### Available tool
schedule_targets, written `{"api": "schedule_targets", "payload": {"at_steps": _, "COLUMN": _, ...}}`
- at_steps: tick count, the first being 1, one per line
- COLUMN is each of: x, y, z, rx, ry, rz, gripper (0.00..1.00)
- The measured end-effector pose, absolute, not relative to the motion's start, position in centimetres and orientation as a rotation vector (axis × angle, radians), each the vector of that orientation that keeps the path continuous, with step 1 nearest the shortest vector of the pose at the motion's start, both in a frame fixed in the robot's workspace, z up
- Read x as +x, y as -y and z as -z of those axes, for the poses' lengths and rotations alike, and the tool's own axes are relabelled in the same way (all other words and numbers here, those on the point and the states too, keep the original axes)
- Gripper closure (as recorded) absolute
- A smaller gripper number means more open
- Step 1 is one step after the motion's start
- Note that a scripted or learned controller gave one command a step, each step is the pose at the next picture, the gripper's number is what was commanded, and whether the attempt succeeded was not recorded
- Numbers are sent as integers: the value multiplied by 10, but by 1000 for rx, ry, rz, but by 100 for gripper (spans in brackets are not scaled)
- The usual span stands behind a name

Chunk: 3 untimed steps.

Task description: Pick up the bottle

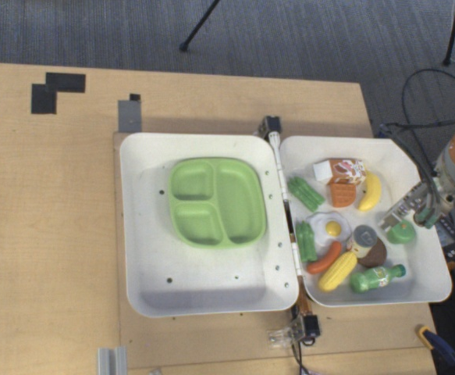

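Pale wooden tabletop (47, 233) carries two shallow white bins side by side, with grey carpet beyond. At the right bin (414, 162), the metal two-finger claw (405, 217) hangs over a small round green object (401, 233), and I cannot tell how it is set. Just below and left of it, the green plastic bottle (377, 278) lies on its side beside a yellow corn cob (337, 271). Further left, a green divided plate (215, 201) sits in the left bin (145, 233).

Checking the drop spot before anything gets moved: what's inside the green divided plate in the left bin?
The green divided plate lies flat in the left bin; its three compartments hold nothing visible. What lies beneath it is covered by the plate itself.
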<state>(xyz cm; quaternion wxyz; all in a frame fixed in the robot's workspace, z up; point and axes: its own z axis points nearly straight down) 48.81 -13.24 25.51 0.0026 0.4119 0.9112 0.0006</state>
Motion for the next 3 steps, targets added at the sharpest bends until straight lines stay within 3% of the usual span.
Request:
{"api": "schedule_targets", "payload": {"at_steps": 1, "x": 494, "y": 117, "z": -294, "rx": 1459, "ry": -2776, "rz": -2, "gripper": 100}}
{"api": "schedule_targets", "payload": {"at_steps": 2, "x": 488, "y": 167, "z": -300, "rx": 976, "ry": -2979, "rz": 0, "gripper": 100}}
{"api": "schedule_targets", "payload": {"at_steps": 3, "x": 488, "y": 206, "z": -289, "rx": 1036, "ry": -2958, "rz": 1, "gripper": 100}}
